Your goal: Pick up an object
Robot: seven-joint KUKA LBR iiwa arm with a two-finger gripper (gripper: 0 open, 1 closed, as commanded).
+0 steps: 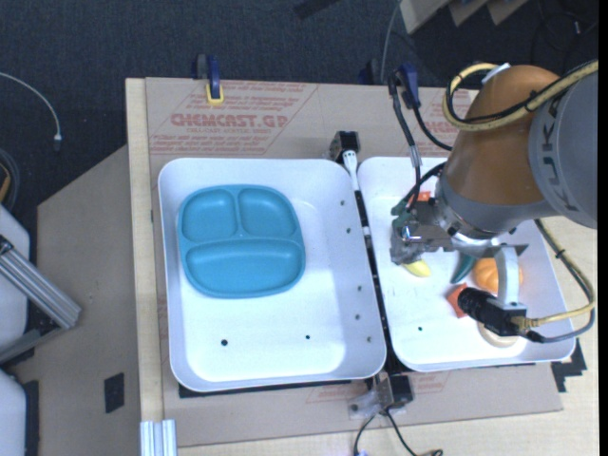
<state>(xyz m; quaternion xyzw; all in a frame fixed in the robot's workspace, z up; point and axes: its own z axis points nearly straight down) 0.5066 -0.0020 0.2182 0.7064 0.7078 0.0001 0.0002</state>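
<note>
A grey robot arm with an orange band reaches in from the right over the right-hand white bin (418,345). Its metal claw (410,246) hangs low near that bin's left wall, directly above a small yellow object (416,269); whether the claw is apart or together cannot be told. An orange object (486,274) lies just right of it, partly under the arm, with a red piece (460,298) nearby. The left-hand bin (285,350) holds a blue divided plate (243,240) toward its far left corner, leaving bare floor along its near edge.
</note>
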